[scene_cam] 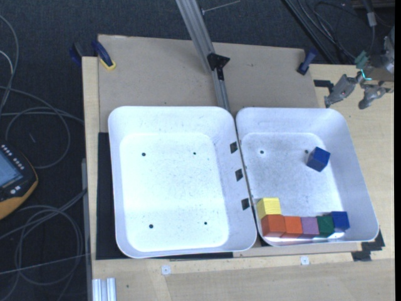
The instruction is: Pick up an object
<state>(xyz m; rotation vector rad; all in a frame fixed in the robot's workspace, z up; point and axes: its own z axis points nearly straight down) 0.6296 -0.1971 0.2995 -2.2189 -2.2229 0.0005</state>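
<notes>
My gripper (352,95) hangs at the far right, above the bench just beyond the back rim of the right bin (294,121). Its two grey fingers are spread apart with nothing between them. A blue cube (318,158) lies alone in the right bin's back half, below and left of the gripper. Along that bin's front wall sits a row of cubes: yellow (270,206), orange (272,224), a second orange one (292,225), purple (310,225), green (325,224) and a dark blue one (339,219).
The left bin (169,180) lies beside the right one. A slanted metal pole (199,33) crosses the bench's back. Blue clamps (104,54) hold the board's corners. Cables and a handheld pendant (11,177) lie on the floor at left.
</notes>
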